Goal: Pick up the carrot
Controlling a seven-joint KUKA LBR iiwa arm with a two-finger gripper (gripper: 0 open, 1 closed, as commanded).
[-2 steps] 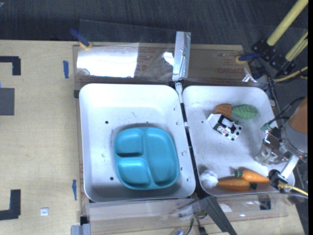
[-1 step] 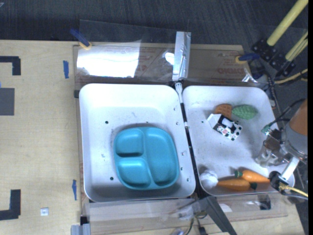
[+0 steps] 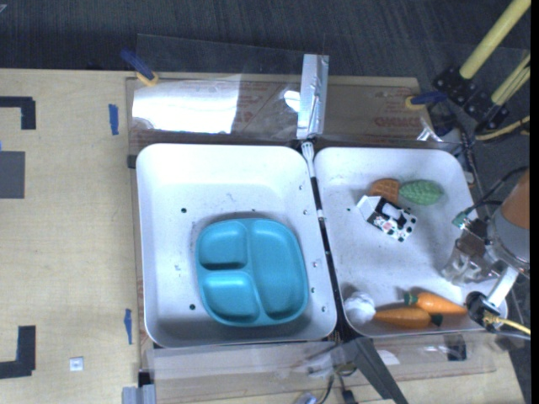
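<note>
The carrot (image 3: 440,304), orange with a small green top on its left end, lies along the front wall of the right bin (image 3: 354,251). Just in front of it rests a second, duller orange oblong piece (image 3: 401,316), touching or nearly touching it. My gripper (image 3: 469,265) hangs at the right bin's right side, a little behind and to the right of the carrot, and is not touching it. Nothing can be seen held in it.
The right bin also holds a white round item (image 3: 360,308) at the front left, a white and black box (image 3: 389,220) in the middle, and a brown piece (image 3: 386,188) beside a green leaf (image 3: 420,193) at the back. A blue divided plate (image 3: 253,269) sits in the left bin (image 3: 168,183).
</note>
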